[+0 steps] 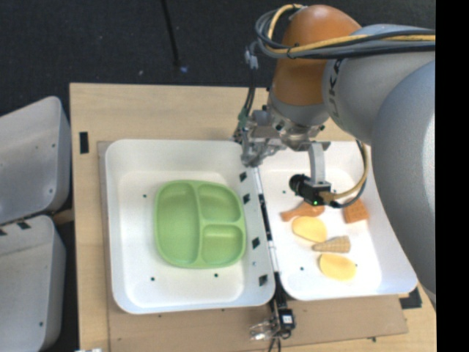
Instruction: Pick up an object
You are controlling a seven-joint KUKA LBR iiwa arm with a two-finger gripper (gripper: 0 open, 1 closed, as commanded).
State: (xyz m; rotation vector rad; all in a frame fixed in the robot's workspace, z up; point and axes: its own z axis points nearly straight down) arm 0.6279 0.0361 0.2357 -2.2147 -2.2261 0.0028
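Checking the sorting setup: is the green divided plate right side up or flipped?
Right side up: the green divided plate lies flat in the left bin, three hollow compartments facing upward.

No text, label, brand, number or sign can be read anywhere in the frame. Small dark marks are seen on the bins' (117, 196) walls, but nothing legible can be made out on them.

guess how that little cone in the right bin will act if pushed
The cone lies on its side, so a nudge would likely roll it in an arc. It looks small and probably light. Yellow pieces sit close on both sides, so it may bump them.
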